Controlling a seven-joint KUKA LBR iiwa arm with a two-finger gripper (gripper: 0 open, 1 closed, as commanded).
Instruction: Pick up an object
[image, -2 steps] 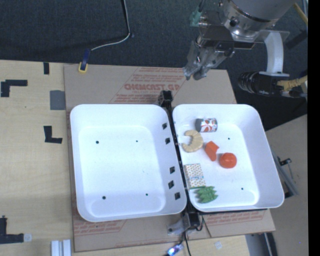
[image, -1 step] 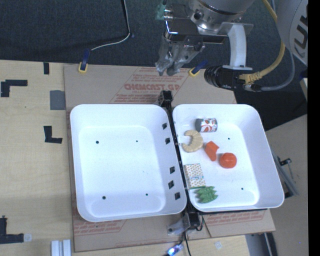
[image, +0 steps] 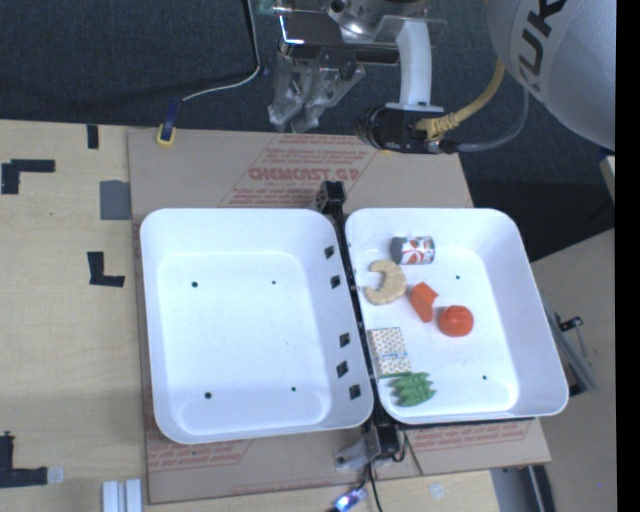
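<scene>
Nearest the camera, the grey arm (image: 560, 60) fills the upper right corner, and from it the wrist assembly reaches left along the top edge to the gripper (image: 303, 105), which hangs over the dark floor just beyond the far edge of the cardboard sheet (image: 300, 175), well apart from both bins. Its fingers are blurred and bunched together, so I cannot tell whether they are parted or closed, and nothing can be seen between them. A white cylinder (image: 414, 70) and a yellow cable (image: 470, 105) sit just beside the wrist. Below, the left bin (image: 160, 330) and the right bin (image: 520, 300) lie side by side, touching along a black hinge strip (image: 345, 300). All the objects lie in the right bin: a small can (image: 413, 250) on its side near the far wall, a tan croissant-shaped piece (image: 384, 282) just in front of it, an orange-red block (image: 424, 301) beside that, a red tomato-like ball (image: 456, 320) close to the block, a patterned flat packet (image: 389, 350) against the hinge side, and a green leafy item (image: 411, 388) at the near wall.
</scene>
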